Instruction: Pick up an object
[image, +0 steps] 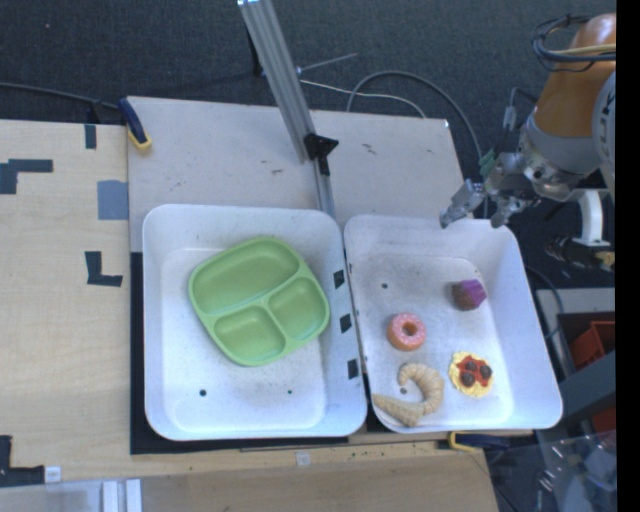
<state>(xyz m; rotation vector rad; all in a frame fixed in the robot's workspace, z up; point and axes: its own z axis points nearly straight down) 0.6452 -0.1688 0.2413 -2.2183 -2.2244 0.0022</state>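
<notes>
From where I stand, the arm (575, 100) reaches in from the right and its tool (480, 205) hangs over the far right corner of the right bin (530, 330), just above the rim. Two prongs show there with a gap between them, so the tool looks open, and nothing sits in that gap. I take it the arm is parked at the edge so the camera has a free look at the bins before it goes down for something.

The right bin carries all the likely targets, spread well apart, which should make any one of them easy to reach. A small purple piece (468, 293) lies nearest the tool, toward the far right side. A pink ring doughnut (406, 331) lies near the middle. A curled tan pastry (417, 393) rests against the near wall, and beside it to the right lies a yellow tart with dark berries (472, 373). None of them touches another.

The left bin (165, 330) holds just a green divided plate (259, 299), lying flat and turned at an angle, its three compartments bare. It is broad and shallow, a poor thing to pinch, so I judge the small toy foods the better choice, the purple piece being the shortest trip.

A metal post (290, 90) slants across the bench (60, 300) behind the bins.
</notes>
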